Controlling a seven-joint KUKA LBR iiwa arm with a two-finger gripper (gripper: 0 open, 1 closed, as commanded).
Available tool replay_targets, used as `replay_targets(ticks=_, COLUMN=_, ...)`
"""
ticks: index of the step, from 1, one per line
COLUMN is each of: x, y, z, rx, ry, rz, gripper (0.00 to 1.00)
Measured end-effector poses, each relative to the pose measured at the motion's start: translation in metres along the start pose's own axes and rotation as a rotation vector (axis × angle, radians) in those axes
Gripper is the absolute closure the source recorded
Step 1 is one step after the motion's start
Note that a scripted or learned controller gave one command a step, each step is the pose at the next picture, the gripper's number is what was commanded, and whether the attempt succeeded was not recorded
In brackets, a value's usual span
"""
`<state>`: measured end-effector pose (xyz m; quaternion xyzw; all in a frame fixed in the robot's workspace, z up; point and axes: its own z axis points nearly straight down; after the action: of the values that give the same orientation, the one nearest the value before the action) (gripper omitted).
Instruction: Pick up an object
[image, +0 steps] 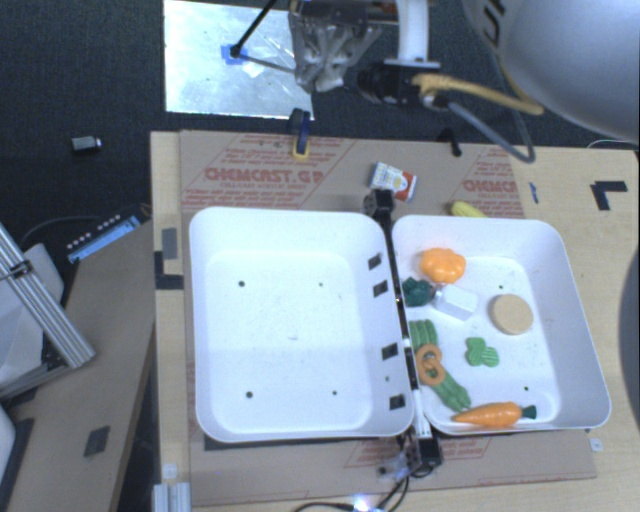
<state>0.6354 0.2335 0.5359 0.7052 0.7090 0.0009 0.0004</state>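
The right bin (570, 300) holds several toy foods. An orange round piece (442, 265) lies at its far left, with a dark green piece (417, 292) and a white block (455, 303) just in front. A tan disc (512, 314) rests mid-bin. Nearer the front are a green pod (423, 334), an orange ring (431, 365), a small green floret (481, 352) and a carrot (490, 412) along the front wall. My gripper (320, 75) hangs high beyond the far edge of the left bin (200, 300), well apart from every object.
A small red-and-white carton (393, 180) and a yellow piece (466, 210) lie on the cardboard behind the bins. A blue-and-yellow clamp (300, 133) stands at the cardboard's far edge. An aluminium frame (40, 310) sits at the left.
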Motion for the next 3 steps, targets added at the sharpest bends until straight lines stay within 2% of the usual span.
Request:
replay_targets(ticks=1, x=0.0, y=-0.023, z=0.0, rx=0.001, ry=0.0, rz=0.0, gripper=1.0)
replay_targets(ticks=2, x=-0.001, y=0.035, z=0.003, rx=0.0, ry=-0.002, rz=0.007, gripper=1.0)
replay_targets(ticks=3, x=0.0, y=0.01, z=0.0, rx=0.0, ry=0.0, rz=0.002, gripper=1.0)
